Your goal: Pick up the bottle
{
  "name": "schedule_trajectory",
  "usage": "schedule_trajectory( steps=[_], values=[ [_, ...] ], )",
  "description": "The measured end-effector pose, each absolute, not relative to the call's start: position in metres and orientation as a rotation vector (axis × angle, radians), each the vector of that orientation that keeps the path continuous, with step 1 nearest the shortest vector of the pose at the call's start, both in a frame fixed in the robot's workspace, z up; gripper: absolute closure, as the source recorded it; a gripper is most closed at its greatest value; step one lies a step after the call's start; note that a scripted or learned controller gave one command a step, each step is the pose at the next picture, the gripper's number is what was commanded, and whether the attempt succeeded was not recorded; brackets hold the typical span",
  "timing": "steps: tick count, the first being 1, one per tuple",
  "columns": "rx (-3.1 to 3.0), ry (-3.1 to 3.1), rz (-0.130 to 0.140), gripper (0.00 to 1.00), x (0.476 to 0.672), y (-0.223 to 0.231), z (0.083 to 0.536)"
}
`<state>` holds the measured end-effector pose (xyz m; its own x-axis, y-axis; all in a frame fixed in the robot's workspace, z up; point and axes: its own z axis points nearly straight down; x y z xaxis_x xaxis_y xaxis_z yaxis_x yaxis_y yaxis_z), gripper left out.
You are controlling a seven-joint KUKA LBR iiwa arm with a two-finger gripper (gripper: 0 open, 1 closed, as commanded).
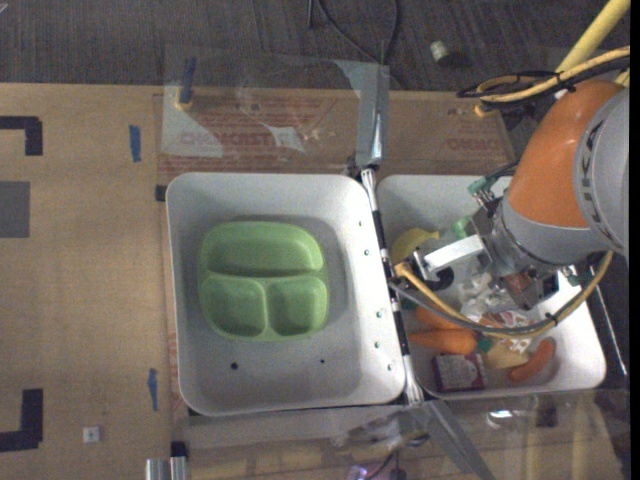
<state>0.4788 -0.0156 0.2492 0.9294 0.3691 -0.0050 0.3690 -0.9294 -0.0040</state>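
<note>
My arm, with its orange band (555, 168), reaches from the right over the right bin (590, 363). The gripper (493, 290) is low inside that bin among the clutter, largely hidden by the wrist. Right under it lies a clear, shiny thing with a red and white label (505, 318), which looks like the bottle; most of it is covered. I cannot make out whether anything is held.
The right bin also holds a yellow item (412, 243), two orange carrots (445, 340), a dark red packet (458, 371) and an orange-red sausage shape (533, 361). A green divided plate (263, 280) lies in the left bin (190, 208). Cables loop around the wrist.
</note>
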Motion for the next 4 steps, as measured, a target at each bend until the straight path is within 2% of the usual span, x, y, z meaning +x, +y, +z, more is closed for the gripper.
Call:
schedule_trajectory(
  steps=[1,2,3,4],
  values=[
    [-3.118,-0.384,0.001,1.00,0.479,0.054,0.276],
    [-3.064,-0.678,0.010,1.00,0.486,-0.001,0.232],
    [-3.105,-0.475,0.005,1.00,0.481,-0.117,0.252],
    [-3.123,-0.322,0.007,1.00,0.479,-0.051,0.258]
  ],
)
